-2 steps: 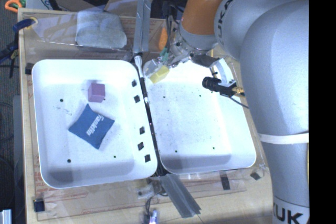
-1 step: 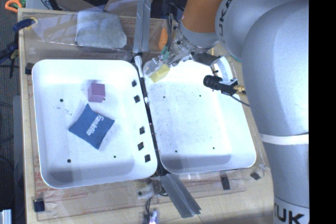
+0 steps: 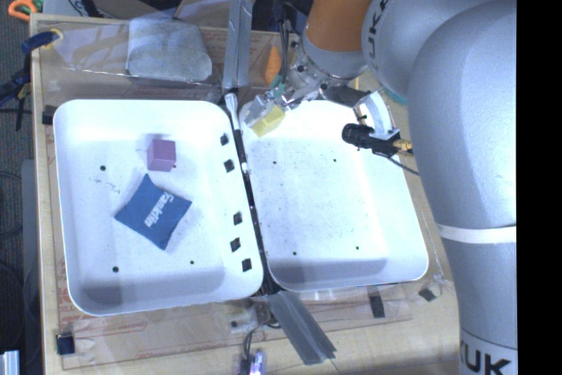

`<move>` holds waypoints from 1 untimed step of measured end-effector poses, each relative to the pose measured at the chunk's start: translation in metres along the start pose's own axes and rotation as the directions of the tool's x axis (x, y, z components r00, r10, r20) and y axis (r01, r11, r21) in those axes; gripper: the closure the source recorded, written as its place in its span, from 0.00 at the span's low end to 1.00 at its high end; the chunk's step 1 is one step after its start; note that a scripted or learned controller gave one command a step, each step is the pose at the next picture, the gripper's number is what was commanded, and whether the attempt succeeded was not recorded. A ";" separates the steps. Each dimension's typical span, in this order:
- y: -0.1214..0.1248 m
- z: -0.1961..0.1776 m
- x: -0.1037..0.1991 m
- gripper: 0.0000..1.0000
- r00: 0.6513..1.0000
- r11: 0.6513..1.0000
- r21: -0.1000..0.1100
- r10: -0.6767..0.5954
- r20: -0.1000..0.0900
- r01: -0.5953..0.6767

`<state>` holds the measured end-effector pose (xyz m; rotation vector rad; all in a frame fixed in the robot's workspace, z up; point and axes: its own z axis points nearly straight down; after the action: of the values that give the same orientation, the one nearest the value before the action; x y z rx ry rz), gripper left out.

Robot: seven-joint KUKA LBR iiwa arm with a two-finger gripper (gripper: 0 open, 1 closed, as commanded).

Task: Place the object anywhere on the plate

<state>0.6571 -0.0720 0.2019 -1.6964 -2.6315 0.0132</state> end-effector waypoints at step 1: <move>-0.011 0.059 -0.024 1.00 0.980 0.980 -0.006 -0.199 0.002 0.199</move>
<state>0.6561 -0.0989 0.1433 -1.4270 -2.7911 0.0048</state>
